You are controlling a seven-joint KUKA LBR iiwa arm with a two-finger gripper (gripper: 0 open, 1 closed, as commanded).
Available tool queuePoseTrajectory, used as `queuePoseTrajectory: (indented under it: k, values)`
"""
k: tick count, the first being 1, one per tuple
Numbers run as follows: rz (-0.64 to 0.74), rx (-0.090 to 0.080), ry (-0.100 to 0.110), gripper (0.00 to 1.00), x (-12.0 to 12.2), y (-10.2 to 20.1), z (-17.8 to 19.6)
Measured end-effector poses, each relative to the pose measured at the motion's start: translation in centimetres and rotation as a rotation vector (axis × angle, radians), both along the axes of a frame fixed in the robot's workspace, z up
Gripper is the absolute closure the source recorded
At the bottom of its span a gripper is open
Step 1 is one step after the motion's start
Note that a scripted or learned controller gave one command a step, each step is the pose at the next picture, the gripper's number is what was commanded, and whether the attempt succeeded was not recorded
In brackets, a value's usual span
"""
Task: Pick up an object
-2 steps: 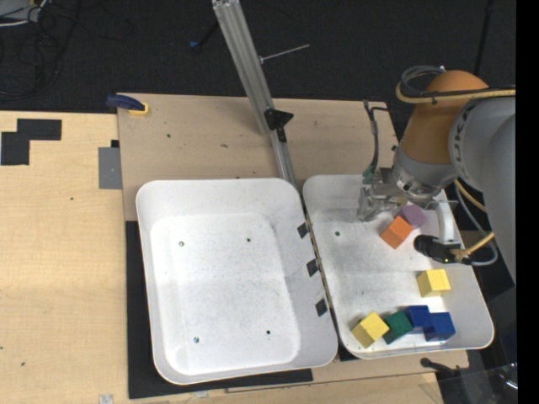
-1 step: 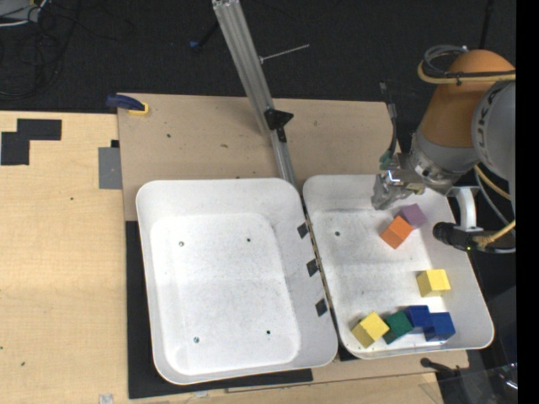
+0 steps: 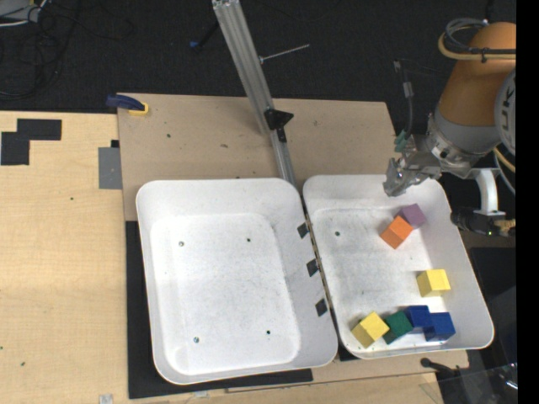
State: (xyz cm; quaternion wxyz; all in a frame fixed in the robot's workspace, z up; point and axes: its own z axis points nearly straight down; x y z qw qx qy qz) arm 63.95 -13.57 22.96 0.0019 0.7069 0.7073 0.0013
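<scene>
The right bin point(image 3: 354, 276) holds several small blocks. An orange block point(image 3: 395, 231) lies beside a purple one point(image 3: 412, 215) near the bin's far right. A yellow block point(image 3: 434, 282) sits lower on the right side. Along the front edge lie another yellow block point(image 3: 369, 328), a green block point(image 3: 397, 325) and blue blocks point(image 3: 431, 321). My gripper point(image 3: 399, 179) hangs above the bin's far rim, just up and left of the purple block, and nothing shows between its fingers.
The left bin point(image 3: 221, 280) lies beside the right one, with black clips point(image 3: 312, 266) along the shared edge. A slanted aluminium bar point(image 3: 253, 78) rises behind the bins. The arm's orange band point(image 3: 476, 82) stands at the right.
</scene>
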Motion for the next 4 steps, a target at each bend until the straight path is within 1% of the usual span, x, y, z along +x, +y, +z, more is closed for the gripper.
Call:
queuePoseTrajectory:
  k: [1, 3, 4]
  values:
    - [0.001, 0.001, 0.005, 1.0, 0.0, 0.0, 0.1]
    - [0.005, 0.004, 0.009, 1.0, -3.5, 10.8, 1.6]
    - [0.004, 0.003, 0.01, 1.0, -4.1, 16.6, 1.3]
